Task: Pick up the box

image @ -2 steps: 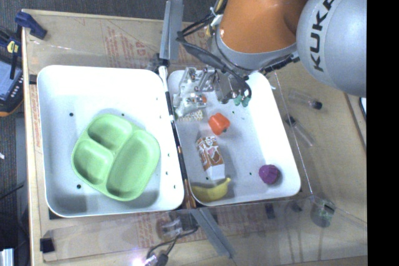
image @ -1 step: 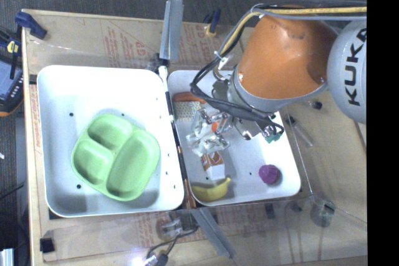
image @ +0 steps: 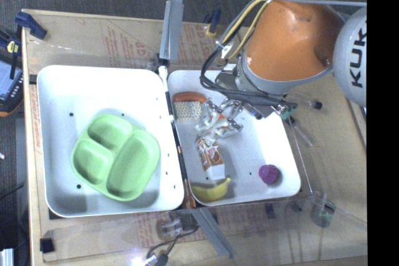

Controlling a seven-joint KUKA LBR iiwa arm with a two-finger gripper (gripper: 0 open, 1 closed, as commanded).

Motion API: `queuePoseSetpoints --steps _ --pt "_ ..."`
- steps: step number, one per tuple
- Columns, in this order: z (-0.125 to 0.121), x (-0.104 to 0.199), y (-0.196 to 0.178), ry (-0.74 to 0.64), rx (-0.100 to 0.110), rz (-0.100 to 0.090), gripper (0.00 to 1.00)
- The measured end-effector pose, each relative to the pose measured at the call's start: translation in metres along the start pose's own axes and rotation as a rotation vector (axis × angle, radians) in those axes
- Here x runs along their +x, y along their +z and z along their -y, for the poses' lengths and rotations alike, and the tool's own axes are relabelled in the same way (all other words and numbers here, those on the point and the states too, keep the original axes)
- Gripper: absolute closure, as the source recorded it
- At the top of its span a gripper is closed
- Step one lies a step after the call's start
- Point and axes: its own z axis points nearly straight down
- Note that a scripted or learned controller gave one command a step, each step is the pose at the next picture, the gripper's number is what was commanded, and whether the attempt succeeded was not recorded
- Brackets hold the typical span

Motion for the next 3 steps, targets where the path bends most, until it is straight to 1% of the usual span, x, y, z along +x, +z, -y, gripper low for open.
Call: queuePoseSetpoints --steps 1,3 --pt "0.026 0.019 0.034 -0.338 -0.005 -0.003 1.0" --pt "0.026 0.017 0.013 -0.346 -0.003 -0.003 1.0"
